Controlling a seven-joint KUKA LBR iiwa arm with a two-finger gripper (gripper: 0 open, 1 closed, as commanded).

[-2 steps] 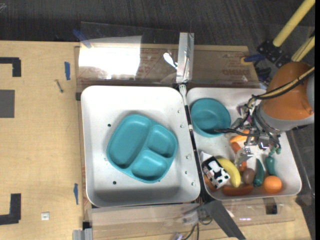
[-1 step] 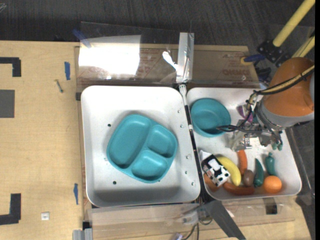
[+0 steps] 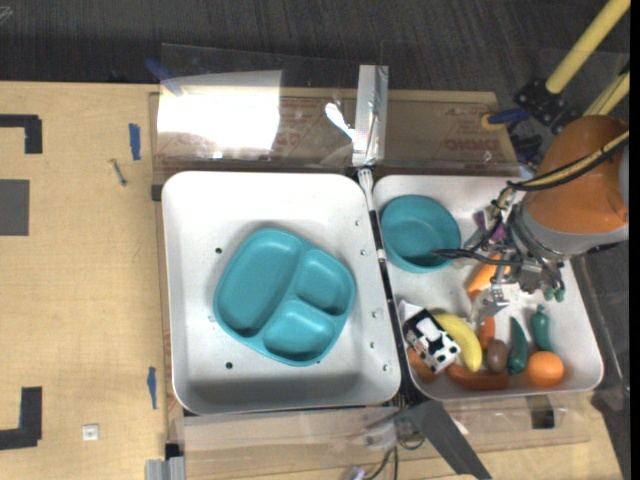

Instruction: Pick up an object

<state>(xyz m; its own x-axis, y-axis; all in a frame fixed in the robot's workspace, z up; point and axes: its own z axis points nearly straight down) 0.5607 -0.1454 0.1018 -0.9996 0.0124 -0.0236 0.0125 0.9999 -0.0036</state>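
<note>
The pincer (image 3: pixel 497 286) hangs over toy food beside the blue bowl (image 3: pixel 420 230); I cannot tell its opening. The banana (image 3: pixel 462 336) looks light, smooth; grab its middle.

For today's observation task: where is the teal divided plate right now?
The teal divided plate lies in the middle of the left white bin, across the divider from the teal bowl in the right bin.

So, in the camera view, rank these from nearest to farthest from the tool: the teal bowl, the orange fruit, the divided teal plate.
Measured from the tool:
1. Teal bowl, just to its left, in the right bin.
2. Orange fruit, below it, in that bin's lower right corner.
3. Divided teal plate, far left, in the left bin.
</note>
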